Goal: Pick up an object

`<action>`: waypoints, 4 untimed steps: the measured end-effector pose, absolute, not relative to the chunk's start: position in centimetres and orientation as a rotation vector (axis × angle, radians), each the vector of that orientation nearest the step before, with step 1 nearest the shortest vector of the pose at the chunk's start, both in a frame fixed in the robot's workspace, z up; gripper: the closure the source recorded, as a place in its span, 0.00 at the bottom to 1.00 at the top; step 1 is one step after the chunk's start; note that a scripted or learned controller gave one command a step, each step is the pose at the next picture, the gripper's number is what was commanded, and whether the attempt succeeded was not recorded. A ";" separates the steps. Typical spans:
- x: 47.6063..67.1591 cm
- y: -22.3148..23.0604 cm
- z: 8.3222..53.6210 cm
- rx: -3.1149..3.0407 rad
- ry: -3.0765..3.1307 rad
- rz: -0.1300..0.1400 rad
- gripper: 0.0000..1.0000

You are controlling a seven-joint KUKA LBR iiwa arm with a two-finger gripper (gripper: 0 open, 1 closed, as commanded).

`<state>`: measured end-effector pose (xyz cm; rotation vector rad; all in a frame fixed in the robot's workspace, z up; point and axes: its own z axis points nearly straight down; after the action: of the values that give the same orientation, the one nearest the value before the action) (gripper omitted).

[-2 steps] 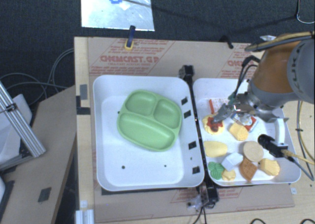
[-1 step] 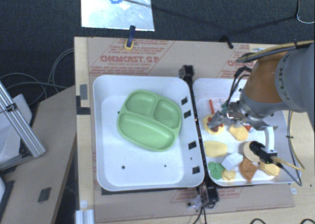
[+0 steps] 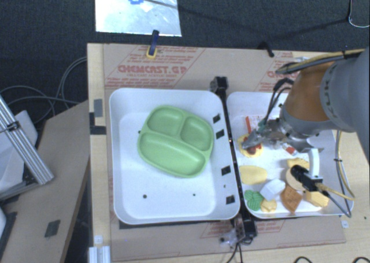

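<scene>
In the left bin (image 3: 124,158), a green divided plate (image 3: 175,140) lies alone; in the right bin (image 3: 243,106), toy food sits heaped along the near side, among it a pale yellow piece (image 3: 253,174), a white block (image 3: 272,188) and a brown piece (image 3: 291,198). The gripper (image 3: 254,140) is down among red and orange bits (image 3: 251,149) at the bin's left wall. Whether it is spread or clamped cannot be told, and nothing looks lifted, so the pick appears not yet made.
</scene>
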<state>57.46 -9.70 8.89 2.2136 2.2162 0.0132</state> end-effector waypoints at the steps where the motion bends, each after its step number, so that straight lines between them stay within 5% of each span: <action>1: 57.7 -9.6 10.3 2.210 2.215 0.021 1.00; 3: 57.6 -9.8 22.0 2.212 2.223 0.007 1.00; 4: 60.9 -4.8 22.5 2.208 2.231 0.008 1.00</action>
<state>60.92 -4.79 22.46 2.2083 2.2309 0.0078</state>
